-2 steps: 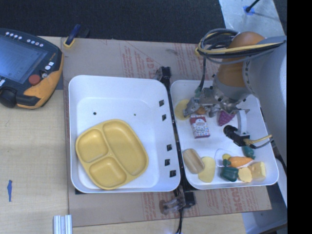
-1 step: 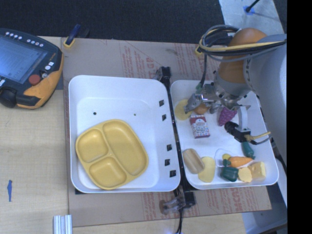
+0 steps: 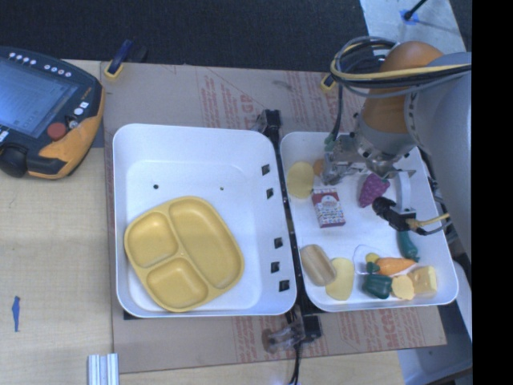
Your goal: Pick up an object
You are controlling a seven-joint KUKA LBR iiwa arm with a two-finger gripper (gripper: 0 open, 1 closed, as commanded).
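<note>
The arm point(image 3: 417, 95) comes in from the right and hangs over the far end of the right bin point(image 3: 437, 295), its orange band plain to see above the wrist. The gripper point(image 3: 343, 165) points down near the bin's far left corner, just above a small red and white carton point(image 3: 328, 208) and beside a pale yellow round piece point(image 3: 300, 180) that lies against the bin's left wall. From where I stand I cannot tell whether it is spread or closed; the metal parts blur together, and nothing can be seen caught in it.

A purple bunch of grapes point(image 3: 372, 188) lies just right of the gripper, under the wrist. The near end of that bin is crowded: a tan bread roll point(image 3: 317, 264), a yellow pear-like shape point(image 3: 341, 278) touching it, a dark green piece point(image 3: 375, 285), an orange carrot point(image 3: 394, 266) and a yellow block point(image 3: 424, 280) (all toy food, by the look of it).

The left bin point(image 3: 200, 143) holds a yellow divided plate point(image 3: 183, 251) with three compartments, set toward its near left. On the brown surface point(image 3: 56, 255) at the far left lies a control pendant point(image 3: 44, 112) with a dark screen and an orange edge.
</note>
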